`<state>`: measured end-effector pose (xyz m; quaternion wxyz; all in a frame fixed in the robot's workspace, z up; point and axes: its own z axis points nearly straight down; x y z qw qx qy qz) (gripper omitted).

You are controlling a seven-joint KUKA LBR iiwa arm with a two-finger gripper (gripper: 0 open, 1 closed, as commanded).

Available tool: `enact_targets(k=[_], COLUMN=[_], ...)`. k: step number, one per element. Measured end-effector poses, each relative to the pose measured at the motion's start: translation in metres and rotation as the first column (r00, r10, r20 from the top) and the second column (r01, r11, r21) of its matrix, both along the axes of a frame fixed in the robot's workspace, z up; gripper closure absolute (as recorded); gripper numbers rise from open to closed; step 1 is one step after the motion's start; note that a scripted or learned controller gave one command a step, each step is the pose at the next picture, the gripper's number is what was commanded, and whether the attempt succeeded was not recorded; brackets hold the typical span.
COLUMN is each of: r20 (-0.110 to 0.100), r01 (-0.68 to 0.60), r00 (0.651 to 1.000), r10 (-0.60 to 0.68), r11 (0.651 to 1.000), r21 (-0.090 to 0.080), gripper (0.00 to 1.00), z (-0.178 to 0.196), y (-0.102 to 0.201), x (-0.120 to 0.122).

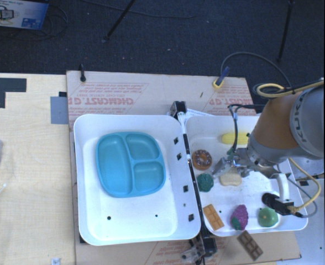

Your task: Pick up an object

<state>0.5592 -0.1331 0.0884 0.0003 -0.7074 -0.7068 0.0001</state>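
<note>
The end effector (pixel 229 169), its state unclear, hovers by a pale lumpy piece (pixel 230 179) and a glazed round doughnut (pixel 202 159).

This is a robotics lab test cell. A grey-and-orange industrial arm (pixel 287 128) leans over two white bins (pixel 82 148) on a plywood-topped counter (pixel 24 148), the bins resting on flattened cardboard (pixel 124 93). Loose cables (pixel 251 59) loop just behind the arm. Beyond the counter lies dark carpet (pixel 179 26), crossed by thin black stand legs (pixel 124 12). A blue equipment box (pixel 19 7) sits on that carpet, well apart from the arm.
</note>
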Motion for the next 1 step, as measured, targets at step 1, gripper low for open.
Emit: enact_targets(k=[1], r20=[-0.002], r01=[0.006], r00=[1.0], r10=[-0.006], r11=[1.0], r21=[0.002], gripper=[1.0], z=[0.0097], y=[-0.0007], x=[-0.0002])
